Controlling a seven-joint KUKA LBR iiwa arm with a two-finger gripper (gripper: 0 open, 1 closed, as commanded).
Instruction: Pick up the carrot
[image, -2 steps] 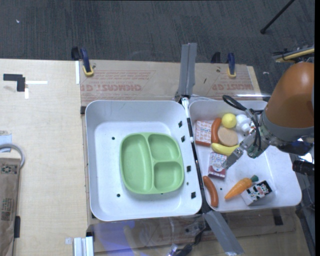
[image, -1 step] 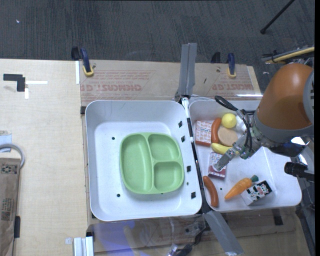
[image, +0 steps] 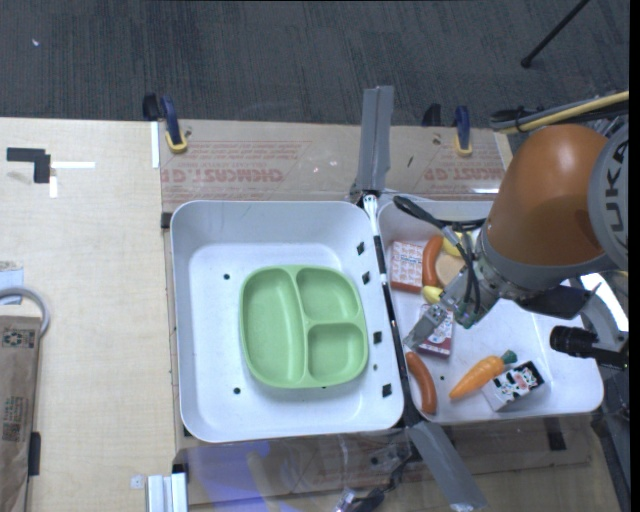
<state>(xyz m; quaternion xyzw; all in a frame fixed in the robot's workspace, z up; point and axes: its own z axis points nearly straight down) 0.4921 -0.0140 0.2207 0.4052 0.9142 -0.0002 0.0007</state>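
Pale wooden table (image: 80, 250). Left white bin (image: 200, 300), smooth with rounded corners, holds a green three-compartment plate (image: 300, 325) of matte plastic. In the right white bin (image: 530, 325), my pincer (image: 438, 322) hangs over a flat red-and-white packet (image: 437, 345); clenched or released, I cannot tell. The carrot (image: 478, 375), orange, tapered and green-tipped, lies between a glossy sausage (image: 421, 383) and a small cow-print carton (image: 516, 384), just beside the carton.
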